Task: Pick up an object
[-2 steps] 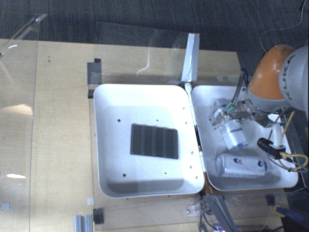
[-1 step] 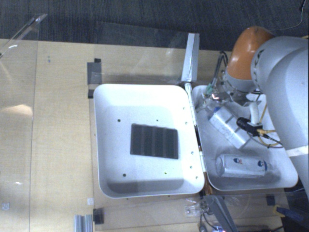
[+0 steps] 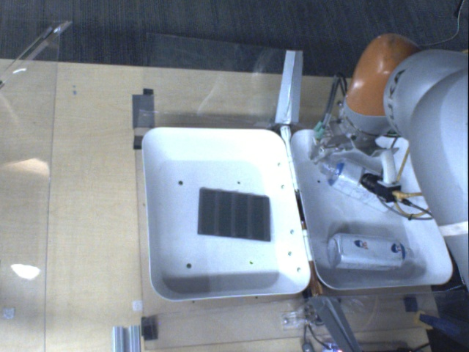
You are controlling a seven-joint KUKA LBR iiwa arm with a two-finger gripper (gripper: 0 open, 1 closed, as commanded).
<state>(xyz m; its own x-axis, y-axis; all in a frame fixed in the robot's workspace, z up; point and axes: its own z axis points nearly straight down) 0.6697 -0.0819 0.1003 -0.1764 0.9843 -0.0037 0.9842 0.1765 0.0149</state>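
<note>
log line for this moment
hand: over right white bin, far end | clear plastic bottle: lying beside hand | silver cylindrical can: lying, same bin | dark ribbed mat: left white bin

The pale wooden bench (image 3: 73, 211) carries the left bin (image 3: 168, 218) and right bin (image 3: 326, 215) side by side.

A robotics lab: a grey arm (image 3: 429, 116) reaches over white bins (image 3: 220, 152) bracketed to a wooden bench (image 3: 73, 226).
</note>
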